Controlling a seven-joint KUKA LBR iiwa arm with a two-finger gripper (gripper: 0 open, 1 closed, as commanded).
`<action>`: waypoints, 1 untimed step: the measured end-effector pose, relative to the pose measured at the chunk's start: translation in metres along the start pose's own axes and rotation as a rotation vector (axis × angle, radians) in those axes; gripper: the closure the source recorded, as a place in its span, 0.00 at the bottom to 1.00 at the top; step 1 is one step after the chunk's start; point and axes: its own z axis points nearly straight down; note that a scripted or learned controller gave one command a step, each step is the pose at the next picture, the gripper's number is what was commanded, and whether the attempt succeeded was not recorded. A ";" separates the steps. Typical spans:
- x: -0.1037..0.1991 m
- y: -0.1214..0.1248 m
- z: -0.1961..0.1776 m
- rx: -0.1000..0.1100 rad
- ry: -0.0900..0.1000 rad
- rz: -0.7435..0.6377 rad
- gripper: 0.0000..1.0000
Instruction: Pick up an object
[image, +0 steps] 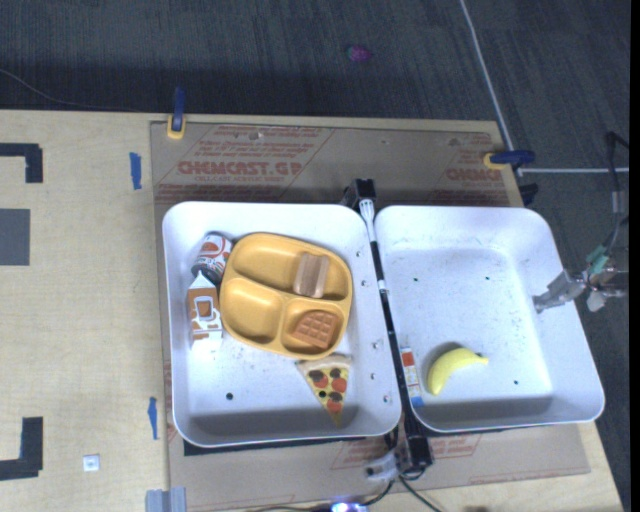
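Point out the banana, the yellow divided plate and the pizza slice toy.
banana (452, 368): camera view, middle of its curved body.
yellow divided plate (258, 262): camera view, bare upper-left compartment.
pizza slice toy (329, 384): camera view, centre of the slice.

Only the tip of the claw (578, 287) pokes in from the right edge of the view, metallic and angled leftward, with the arm behind it out of frame.

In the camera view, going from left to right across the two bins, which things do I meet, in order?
Orange-and-white carton → yellow divided tray → pizza slice toy → banana → gripper at the right bin's edge.
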 end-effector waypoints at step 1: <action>0.002 -0.020 0.145 -0.002 -0.001 0.001 0.00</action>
